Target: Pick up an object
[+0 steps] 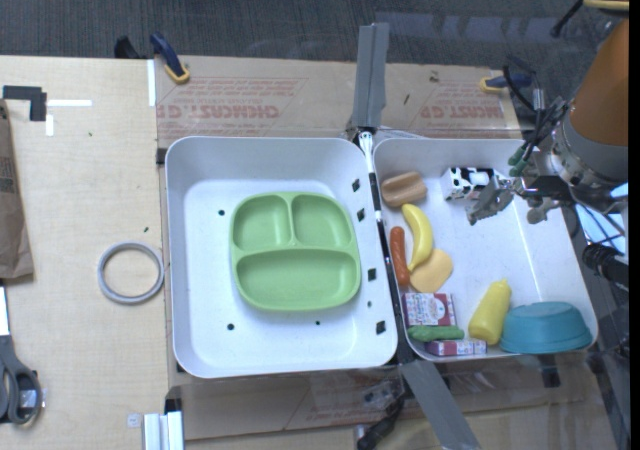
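Cow toy (470, 179) (small, black-and-white) is lying in the right bin (545, 268), just left of the gripper (508, 200) and nearly touching it; its long axis is running left-right; gripper is hovering w/ fingers spread a little, holding nothing; banana (418, 234) is lying further left.

1. The left bin (190, 238) holds a green divided plate (295, 250).
2. The right bin (545, 263) holds a banana (418, 234), a yellow bottle (489, 311), a blue bowl (545, 328) and a black-and-white cow toy (468, 179).
3. The gripper (505, 200) hangs over the right bin, just beside the cow toy.
4. A tape ring (130, 271) lies on the bench (80, 198).
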You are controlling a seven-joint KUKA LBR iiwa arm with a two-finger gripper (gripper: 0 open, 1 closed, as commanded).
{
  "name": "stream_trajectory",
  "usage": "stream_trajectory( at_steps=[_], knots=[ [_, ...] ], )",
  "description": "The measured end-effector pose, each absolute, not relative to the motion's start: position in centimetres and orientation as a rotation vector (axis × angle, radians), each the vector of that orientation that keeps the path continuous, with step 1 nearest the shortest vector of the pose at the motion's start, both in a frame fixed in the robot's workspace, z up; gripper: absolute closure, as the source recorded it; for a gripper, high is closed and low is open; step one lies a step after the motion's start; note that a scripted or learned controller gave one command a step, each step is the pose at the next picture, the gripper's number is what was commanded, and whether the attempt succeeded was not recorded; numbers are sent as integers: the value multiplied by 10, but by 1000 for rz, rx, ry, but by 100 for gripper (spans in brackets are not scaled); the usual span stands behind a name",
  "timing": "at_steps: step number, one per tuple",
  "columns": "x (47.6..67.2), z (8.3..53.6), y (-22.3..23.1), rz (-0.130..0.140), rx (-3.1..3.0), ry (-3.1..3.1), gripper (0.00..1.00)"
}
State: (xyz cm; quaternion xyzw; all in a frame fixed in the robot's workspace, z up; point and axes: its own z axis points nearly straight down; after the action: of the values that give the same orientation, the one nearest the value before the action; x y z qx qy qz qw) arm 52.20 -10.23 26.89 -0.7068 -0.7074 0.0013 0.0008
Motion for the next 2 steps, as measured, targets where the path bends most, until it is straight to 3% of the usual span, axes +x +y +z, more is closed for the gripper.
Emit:
stream_trajectory(
  at_steps=[1, 2],
  knots=[
    [587, 190, -89, 5, -2369, -2059, 0],
    [563, 128, -93, 3, -1972, -2443, 0]
  ],
)
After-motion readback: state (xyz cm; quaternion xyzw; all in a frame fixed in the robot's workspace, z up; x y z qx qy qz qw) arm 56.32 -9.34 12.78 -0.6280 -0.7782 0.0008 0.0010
